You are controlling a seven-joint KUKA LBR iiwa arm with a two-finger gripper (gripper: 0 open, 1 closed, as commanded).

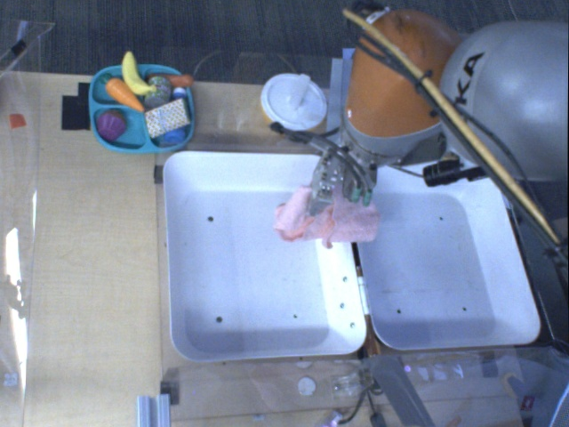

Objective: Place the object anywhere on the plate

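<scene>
The grey arm with the orange band (391, 69) reaches in from the right, and its two-finger gripper (338, 198) hangs above the seam between the two bins. The fingers are closed on the upper edge of a crumpled pink cloth (324, 222), which droops beneath them. The cloth sits over the right rim of the left shallow white bin (222, 274), with its right end overlapping the left rim of the right shallow white bin (453, 274). A blue divided plate (98, 109) carrying toy food, including a yellow banana (133, 76) and an orange carrot (123, 93), lies well apart from the cloth, beyond the far left corner of the left bin. A white lidded cup (294, 101) stands just beyond the far edge of the left bin.
</scene>
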